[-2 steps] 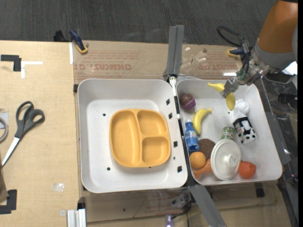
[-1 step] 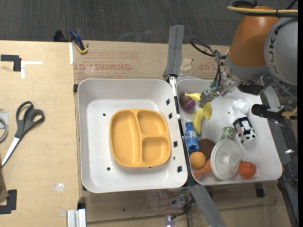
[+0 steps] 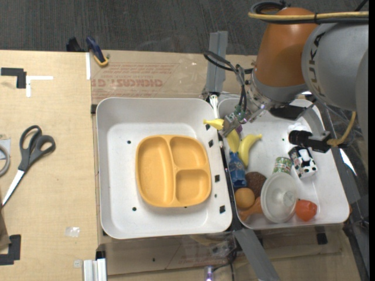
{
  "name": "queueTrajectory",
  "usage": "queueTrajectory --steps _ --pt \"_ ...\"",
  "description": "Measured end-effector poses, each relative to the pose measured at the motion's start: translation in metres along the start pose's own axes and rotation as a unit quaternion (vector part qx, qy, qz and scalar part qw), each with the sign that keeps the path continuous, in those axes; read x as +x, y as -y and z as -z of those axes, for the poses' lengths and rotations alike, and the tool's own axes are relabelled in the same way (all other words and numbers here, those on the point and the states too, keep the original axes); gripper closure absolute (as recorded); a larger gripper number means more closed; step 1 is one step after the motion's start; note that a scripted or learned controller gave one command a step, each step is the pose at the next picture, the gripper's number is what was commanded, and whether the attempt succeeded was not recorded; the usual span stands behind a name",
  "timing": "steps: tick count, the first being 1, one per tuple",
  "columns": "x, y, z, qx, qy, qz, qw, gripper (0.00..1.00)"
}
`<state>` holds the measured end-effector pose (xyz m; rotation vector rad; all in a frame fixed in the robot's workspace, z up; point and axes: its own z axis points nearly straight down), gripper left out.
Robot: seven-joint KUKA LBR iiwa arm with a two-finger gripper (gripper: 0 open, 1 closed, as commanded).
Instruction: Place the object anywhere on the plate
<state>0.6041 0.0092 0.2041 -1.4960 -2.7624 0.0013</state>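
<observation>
The yellow plate with three compartments lies in the left bin. The gripper hangs low over the far-left corner of the right bin, just above the divide between the bins. Right under it lies a bunch of yellow bananas, and one yellow end pokes left over the rim. The gripper's tip is mixed up with the bananas, so any hold on them is unclear.
The right bin also holds a blue bottle, a brown lump, an orange, a clear cup, a red fruit, a small can and a cow toy. Scissors lie on the bench at left.
</observation>
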Motion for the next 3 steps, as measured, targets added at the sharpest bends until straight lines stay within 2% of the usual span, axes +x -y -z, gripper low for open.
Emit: queueTrajectory --steps 1,2,3 --pt "0.054 -0.022 -0.013 0.001 0.000 -0.013 0.9999 1.00" --pt "0.154 -0.035 0.004 0.000 0.000 0.014 0.9999 1.00" --pt "0.153 -0.035 0.004 0.000 0.000 0.014 0.9999 0.00"
